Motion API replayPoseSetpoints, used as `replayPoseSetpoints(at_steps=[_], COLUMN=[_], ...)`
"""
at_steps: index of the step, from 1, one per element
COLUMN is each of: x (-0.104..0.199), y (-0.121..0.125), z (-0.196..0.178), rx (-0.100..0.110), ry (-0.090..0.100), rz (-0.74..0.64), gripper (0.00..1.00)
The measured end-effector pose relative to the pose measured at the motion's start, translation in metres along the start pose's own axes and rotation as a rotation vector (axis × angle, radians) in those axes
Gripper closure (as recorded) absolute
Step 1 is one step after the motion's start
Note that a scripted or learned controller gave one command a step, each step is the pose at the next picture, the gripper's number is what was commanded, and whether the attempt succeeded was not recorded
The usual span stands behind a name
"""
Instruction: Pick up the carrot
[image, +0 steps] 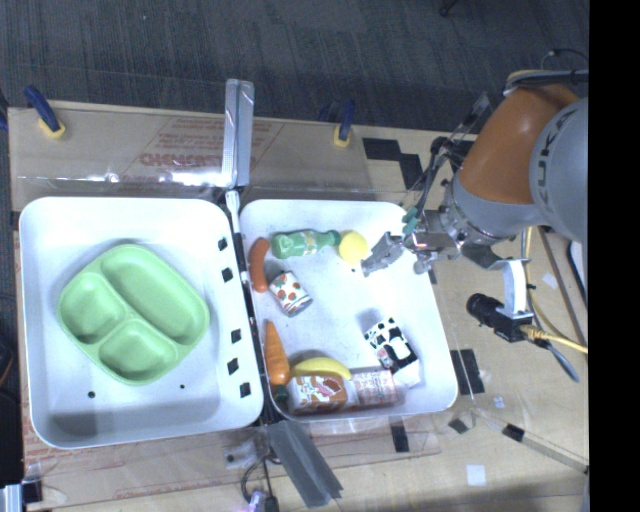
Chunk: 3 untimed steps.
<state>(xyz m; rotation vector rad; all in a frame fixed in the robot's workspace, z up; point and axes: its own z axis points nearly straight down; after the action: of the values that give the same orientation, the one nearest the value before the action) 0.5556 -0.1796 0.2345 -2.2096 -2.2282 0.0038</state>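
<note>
**Above two white bins, claw high, carrot not yet taken**

In the right bin (425, 300), against its left wall, an orange carrot (276, 352), lying lengthwise with the thicker end toward the bottom edge. Just beside that lower end, a yellow banana (322, 368) and a red-labelled bottle (345, 390) on its side, touching or very nearly so. Farther up the same wall, a sausage (259, 263); near it a small can (290, 294), a green bottle (304, 243) and a lemon (352, 245). Toward the right, a black-and-white cow-print carton (393, 345). In the left bin (40, 330), a green divided plate (134, 311).

Likely a toy carrot: light, stiff, smooth and somewhat slippery, not fragile. Best hold judged to be across the narrower middle, away from the banana, though crowded by the bin wall on one side.

At the right bin's upper right corner, the claw (382, 252), just beside the lemon and well apart from the carrot. Nothing seen between its tips. Whether spread or closed, impossible to tell from this slant. Behind it, the grey arm with its orange band (510, 140), reaching in over the desk (500, 440).
</note>
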Motion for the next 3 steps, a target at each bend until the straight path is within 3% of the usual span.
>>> replayPoseSetpoints(at_steps=[1, 2, 3], x=[0.063, 0.084, 0.108], y=[-0.053, -0.038, -0.078], z=[0.081, 0.137, 0.044], rx=[0.003, 0.003, 0.001], ry=[0.0, 0.003, 0.001], rz=[0.422, 0.791, 0.72], gripper=[0.0, 0.0, 0.0])
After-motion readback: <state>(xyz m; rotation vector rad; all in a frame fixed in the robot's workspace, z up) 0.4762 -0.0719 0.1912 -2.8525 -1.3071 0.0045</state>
